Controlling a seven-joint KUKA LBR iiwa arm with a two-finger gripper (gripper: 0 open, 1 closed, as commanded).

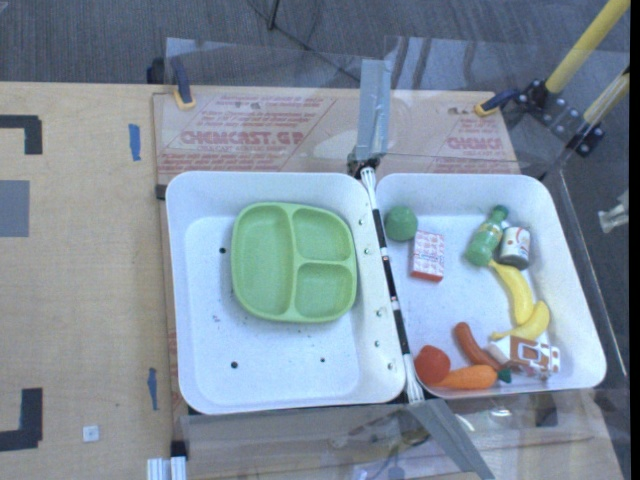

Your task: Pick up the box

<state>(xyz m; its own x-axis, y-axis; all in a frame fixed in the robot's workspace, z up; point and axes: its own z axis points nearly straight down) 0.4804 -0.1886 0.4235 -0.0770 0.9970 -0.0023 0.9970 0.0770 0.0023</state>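
Note:
A small red and white box (428,256) lies flat in the right bin (572,268), in its upper left part. It sits just below and to the right of a green ball (401,223), with a small gap between them. A second small red and white carton (533,354) lies at the bin's lower right, beside the bananas.
The right bin also holds a green bottle (486,238), a small jar (514,247), yellow bananas (521,301), a sausage (470,342), a carrot (467,377) and a tomato (431,363). A green divided plate (295,261) sits in the left bin (190,298). Yellow-handled clamps (560,78) stand at the back right.

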